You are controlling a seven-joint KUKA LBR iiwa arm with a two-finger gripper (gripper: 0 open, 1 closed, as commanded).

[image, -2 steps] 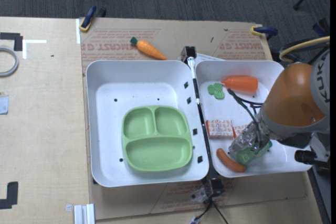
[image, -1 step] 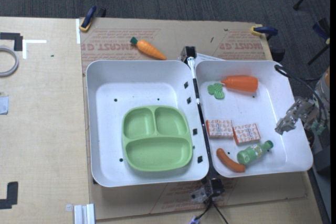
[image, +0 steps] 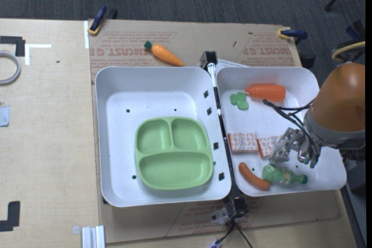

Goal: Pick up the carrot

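Observation:
A small orange carrot (image: 165,54) with a green tip lies on the cardboard behind the left bin, outside both bins. A larger orange carrot-like toy (image: 267,92) with a green leafy end (image: 238,100) lies at the back of the right bin (image: 329,181). My gripper (image: 294,149) hangs over the front right of that bin, well forward of the larger toy and far right of the small carrot. It sits just above a green bottle (image: 283,175).
A green divided plate (image: 173,153) sits in the left bin (image: 110,125). The right bin also holds two snack packets (image: 244,142) and an orange sausage (image: 254,177). Clamps grip the cardboard's back corners. A black cable (image: 282,110) crosses the right bin.

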